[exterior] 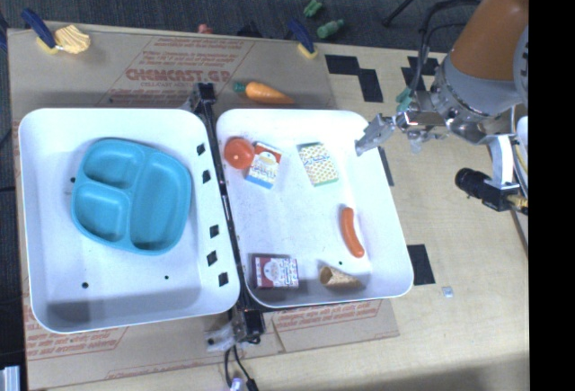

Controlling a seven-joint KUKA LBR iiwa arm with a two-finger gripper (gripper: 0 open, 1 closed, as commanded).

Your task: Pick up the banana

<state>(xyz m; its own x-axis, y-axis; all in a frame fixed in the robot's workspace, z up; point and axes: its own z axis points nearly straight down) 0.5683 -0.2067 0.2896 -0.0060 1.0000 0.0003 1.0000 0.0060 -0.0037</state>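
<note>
Nearest me, a brown box [274, 271] sits in the right bin [395, 236]. I judge the yellow item at the tabletop's far-left corner to be the banana [74, 40], unconfirmed. It lies well left of the claw [370, 137], whose opening I cannot tell.

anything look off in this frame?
Yes: a carrot lies on the cardboard outside the bins, just behind the right bin. Two green items sit on the floor beyond the bench. I can't spot a banana in either bin.
</note>
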